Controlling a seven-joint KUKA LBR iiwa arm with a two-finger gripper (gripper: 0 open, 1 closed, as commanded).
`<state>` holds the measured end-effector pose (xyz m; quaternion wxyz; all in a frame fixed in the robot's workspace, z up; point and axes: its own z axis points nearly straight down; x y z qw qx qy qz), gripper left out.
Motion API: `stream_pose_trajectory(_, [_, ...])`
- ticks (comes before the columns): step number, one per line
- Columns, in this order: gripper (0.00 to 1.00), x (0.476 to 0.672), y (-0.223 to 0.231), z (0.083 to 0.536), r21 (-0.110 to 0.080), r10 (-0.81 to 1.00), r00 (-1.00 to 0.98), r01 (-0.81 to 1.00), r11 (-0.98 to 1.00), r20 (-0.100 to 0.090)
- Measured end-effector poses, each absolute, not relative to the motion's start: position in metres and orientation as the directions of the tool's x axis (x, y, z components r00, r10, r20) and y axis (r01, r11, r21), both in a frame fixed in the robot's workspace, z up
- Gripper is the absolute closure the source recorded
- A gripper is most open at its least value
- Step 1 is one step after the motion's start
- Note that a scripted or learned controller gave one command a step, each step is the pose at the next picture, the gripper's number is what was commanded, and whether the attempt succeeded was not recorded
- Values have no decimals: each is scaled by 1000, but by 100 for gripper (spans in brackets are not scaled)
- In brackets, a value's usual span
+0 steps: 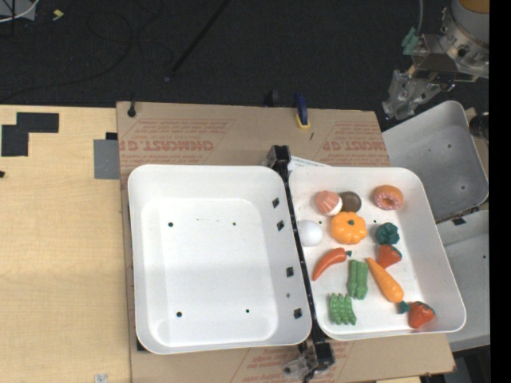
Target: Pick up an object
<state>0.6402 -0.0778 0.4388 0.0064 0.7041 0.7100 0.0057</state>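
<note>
Hovering: end effector [409, 94] raised beyond right bin [447, 278] | grip state: cannot tell | toy food [349, 228] in bin

The bench [56, 254] is light wood. A brown cardboard sheet [207, 138] lies flat on it. Two white bins sit side by side on the cardboard, touching. The right bin [447, 294] is nearer the gripper [411, 86]; the left bin [152, 254] lies farther away.

Red print on the cardboard sheet [239, 138] under the bins, upside down and mirrored, roughly "CHEMCAST GP", repeated toward the right; more red lettering at the sheet's near edge, unreadable.
</note>
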Motion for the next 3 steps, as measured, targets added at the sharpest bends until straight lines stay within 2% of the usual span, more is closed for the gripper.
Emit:
stream_pose_trajectory(1, [100, 605, -29, 419, -5, 1000, -4, 1000, 4, 1])
stream_pose_trajectory(2, [100, 570, 62, 381, -9, 1000, -9, 1000, 9, 2])
stream_pose_trajectory(3, [100, 556, -69, 346, -7, 1000, 12, 1000, -12, -3])
